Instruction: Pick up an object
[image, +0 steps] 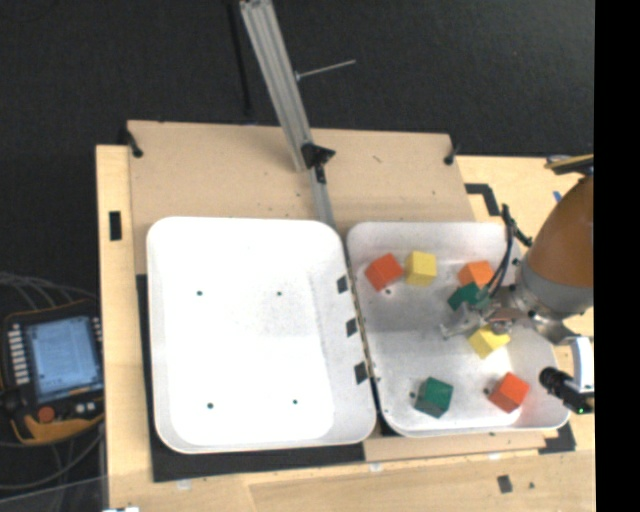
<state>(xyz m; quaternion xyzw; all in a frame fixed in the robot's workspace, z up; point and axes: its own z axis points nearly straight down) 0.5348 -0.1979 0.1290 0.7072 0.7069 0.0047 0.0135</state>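
We have our hand (470, 322) low in the right bin (400, 420), among a dark green block (463, 296), an orange block (477, 273) and a yellow block (489, 342). Whether it is open or closed, we cannot tell. The yellow block just beside it looks the likeliest target. We judge these small cubes light, rigid and smooth-faced, so we should take one across two opposite flat sides, squarely, since a corner grip could slip.
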